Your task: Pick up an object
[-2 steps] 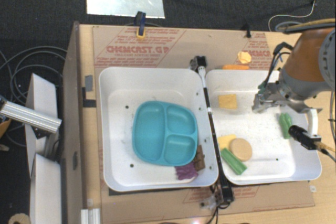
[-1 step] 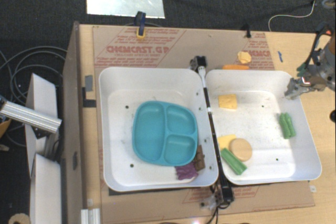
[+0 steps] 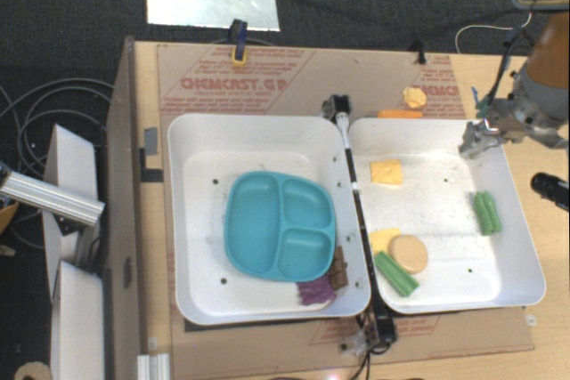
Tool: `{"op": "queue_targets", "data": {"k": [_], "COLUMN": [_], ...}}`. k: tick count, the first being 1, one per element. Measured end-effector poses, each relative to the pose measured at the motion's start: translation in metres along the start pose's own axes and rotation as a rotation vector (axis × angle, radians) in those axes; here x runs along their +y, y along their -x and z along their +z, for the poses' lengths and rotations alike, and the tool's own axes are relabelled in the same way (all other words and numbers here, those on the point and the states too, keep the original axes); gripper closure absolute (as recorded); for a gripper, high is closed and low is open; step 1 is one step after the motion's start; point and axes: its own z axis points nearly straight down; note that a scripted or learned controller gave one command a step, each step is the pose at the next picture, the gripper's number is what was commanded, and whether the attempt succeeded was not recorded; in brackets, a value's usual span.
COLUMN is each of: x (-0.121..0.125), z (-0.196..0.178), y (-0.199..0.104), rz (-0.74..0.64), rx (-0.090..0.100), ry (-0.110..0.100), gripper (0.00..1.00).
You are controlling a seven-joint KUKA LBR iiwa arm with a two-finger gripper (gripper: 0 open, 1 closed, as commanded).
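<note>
My gripper [image 3: 475, 141] hangs over the far right edge of the right bin [image 3: 445, 294], with nothing seen between its fingers. Below it in that bin lies a green bean-like piece [image 3: 485, 213] near the right wall. A yellow cheese square [image 3: 386, 173] sits at the bin's upper left. At the lower left a tan round biscuit [image 3: 411, 253] rests beside a green stick [image 3: 394, 272] and a yellow piece [image 3: 383, 239].
The left bin [image 3: 196, 191] holds a teal divided plate [image 3: 279, 225], with a purple item [image 3: 313, 291] and a brown item [image 3: 338, 272] at its lower right. Behind the right bin, on the cardboard, lie a yellow piece [image 3: 414, 97] and an orange strip [image 3: 400, 113].
</note>
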Motion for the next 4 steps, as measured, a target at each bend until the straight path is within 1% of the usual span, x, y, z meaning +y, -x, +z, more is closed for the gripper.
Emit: {"op": "queue_targets", "data": {"k": [1, 2, 3, 4], "x": [0.045, 0.02, 0.022, 0.051], "z": [-0.006, 0.047, 0.044, 0.141], "y": [-0.035, -0.088, -0.084, -0.075], "rz": [-0.003, -0.002, 0.002, 0.001], "rx": [0.001, 0.004, 0.001, 0.0], "ry": [0.002, -0.008, -0.002, -0.006], "gripper": [1.0, 1.0, 0.0, 0.0]}}
